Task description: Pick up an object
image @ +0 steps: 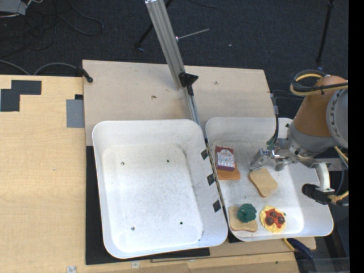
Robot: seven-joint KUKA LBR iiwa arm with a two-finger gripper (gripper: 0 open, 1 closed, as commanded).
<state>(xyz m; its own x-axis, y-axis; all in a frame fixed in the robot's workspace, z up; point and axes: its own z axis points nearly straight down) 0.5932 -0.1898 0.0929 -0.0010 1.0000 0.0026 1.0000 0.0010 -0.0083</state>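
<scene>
Gripper point(265, 157), metallic, fingers' spread indeterminate, hung just above tan bread slice point(263, 182) in right bin point(310, 227); beside: dark-red rectangular packet point(225, 159), green lump point(247, 212).

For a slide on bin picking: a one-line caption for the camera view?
Hand low in the right bin, just above a bread slice, with a brown packet beside it.

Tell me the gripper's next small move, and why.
Probably a short descent onto the bread slice. The gripper sits in the right bin just above that slice's upper edge, with nothing seen between its fingers. The slice lies apart from the packet and from the green piece and pizza toy, so it looks the nearest uncrowded target.
</scene>
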